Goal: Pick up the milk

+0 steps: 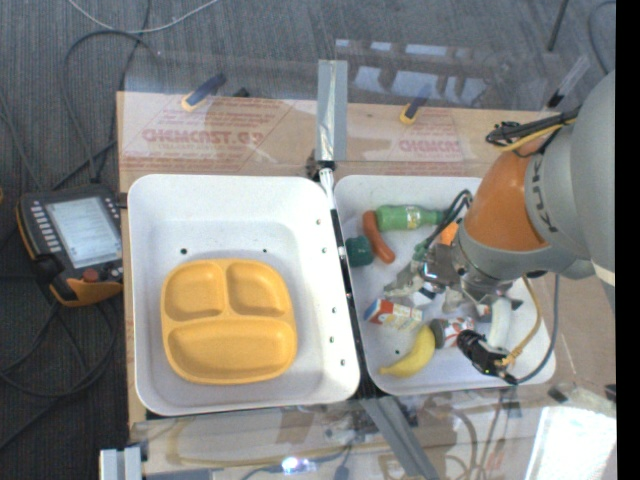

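milk (394, 313) lies mid-bin, banana (413, 354) just beside; hand (440, 280) close above, grip unclear.

The arm (575, 183) is grey with an orange band (500, 213) above the wrist and black cables.

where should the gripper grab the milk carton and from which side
The milk carton lies on its side in the right bin, long axis roughly left to right. Probably best to come straight down and pinch across its narrow width at mid-body; the banana sits close below, so keep the fingers clear of it.
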Available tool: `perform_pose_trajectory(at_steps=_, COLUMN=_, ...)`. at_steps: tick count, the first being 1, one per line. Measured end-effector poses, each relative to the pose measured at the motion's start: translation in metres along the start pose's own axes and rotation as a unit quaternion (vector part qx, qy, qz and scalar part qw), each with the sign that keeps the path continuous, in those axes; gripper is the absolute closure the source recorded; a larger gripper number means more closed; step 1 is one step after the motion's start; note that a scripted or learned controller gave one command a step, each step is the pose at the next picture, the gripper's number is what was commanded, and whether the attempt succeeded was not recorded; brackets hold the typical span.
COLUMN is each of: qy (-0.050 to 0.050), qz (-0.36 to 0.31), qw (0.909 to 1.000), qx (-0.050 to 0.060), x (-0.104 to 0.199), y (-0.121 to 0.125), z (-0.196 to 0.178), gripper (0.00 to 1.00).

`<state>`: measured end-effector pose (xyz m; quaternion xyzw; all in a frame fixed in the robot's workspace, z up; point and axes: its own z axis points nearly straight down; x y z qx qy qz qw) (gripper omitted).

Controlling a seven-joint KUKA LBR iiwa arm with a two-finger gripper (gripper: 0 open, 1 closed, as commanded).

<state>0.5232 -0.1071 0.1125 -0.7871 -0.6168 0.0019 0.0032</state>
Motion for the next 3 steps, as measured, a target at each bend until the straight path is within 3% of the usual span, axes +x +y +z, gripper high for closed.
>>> perform_pose_trajectory(at_steps=1, qy=0.002, qz=0.003, qw=1.0, qx=-0.009, x=-0.043, y=0.051, z=0.024, gripper=0.0)
perform_pose_trajectory(at_steps=2, qy=0.003, qz=0.004, qw=1.0, qx=-0.007, x=-0.042, y=0.051, z=0.017, gripper=1.0)
perform_pose_trajectory(at_steps=3, qy=-0.001, qz=-0.063, qw=0.998, qx=-0.001, x=0.026, y=0.063, z=-0.069, gripper=1.0)
